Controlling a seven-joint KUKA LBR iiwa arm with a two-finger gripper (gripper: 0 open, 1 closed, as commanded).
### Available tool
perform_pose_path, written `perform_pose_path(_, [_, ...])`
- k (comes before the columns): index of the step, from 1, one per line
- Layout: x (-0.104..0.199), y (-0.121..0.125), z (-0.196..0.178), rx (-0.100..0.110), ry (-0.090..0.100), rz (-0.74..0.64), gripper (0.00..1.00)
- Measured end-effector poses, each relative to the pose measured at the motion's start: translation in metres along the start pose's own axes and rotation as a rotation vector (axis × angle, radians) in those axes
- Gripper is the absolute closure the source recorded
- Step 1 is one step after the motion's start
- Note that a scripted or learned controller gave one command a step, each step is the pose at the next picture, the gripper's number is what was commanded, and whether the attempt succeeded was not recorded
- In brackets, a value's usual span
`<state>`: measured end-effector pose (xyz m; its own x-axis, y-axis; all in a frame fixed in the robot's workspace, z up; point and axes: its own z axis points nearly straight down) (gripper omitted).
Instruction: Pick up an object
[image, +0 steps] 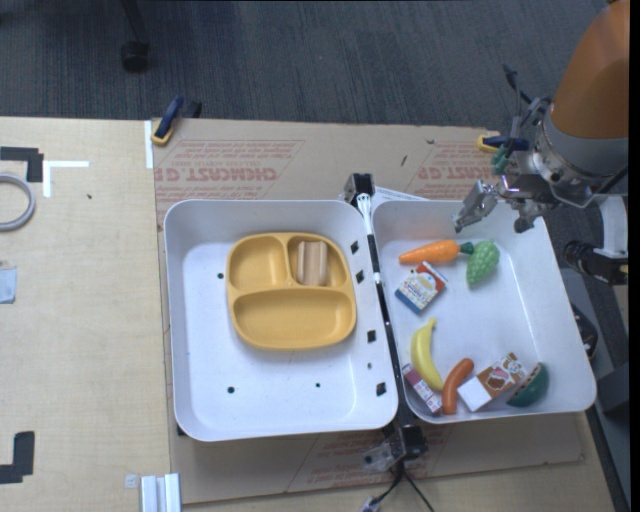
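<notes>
- The two-finger gripper (478, 212) hangs above the far edge of the right shallow white plastic bin (560, 300). Its thin fingers seem a little spread and nothing is between them.
- The objects to pick lie in this right bin: an orange plastic toy carrot (430, 252) and a green bumpy toy fruit (482, 262) near the far wall, just beside each other; a small white and blue carton (420, 289) a little nearer; a yellow toy banana (426, 353), a red toy sausage (456, 384) and some small packets (497, 381) near the front wall.
- The carrot is the nearest to the gripper. It is probably light, stiff and smooth, so it may slip; a hold across its thick middle looks the safest.
- The banana and the sausage lie close together, with little place for the fingers.
- The left white bin (200, 380) bears a yellow divided plastic plate (290, 320) with a small beige block (311, 263) in one compartment.
- The bins rest on brown cardboard (230, 165) over a pale wooden bench (80, 350). The floor (320, 50) behind is dark grey.
</notes>
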<state>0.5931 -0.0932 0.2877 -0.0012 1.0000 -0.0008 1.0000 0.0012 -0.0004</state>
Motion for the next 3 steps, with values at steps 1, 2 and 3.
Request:
perform_pose_path(1, [-0.008,0.016,0.189,-0.003,0.001,0.167,0.00])
perform_pose_path(2, [-0.007,0.017,0.179,-0.004,0.002,0.169,1.00])
perform_pose_path(3, [0.096,0.022,0.095,0.000,0.000,0.076,1.00])
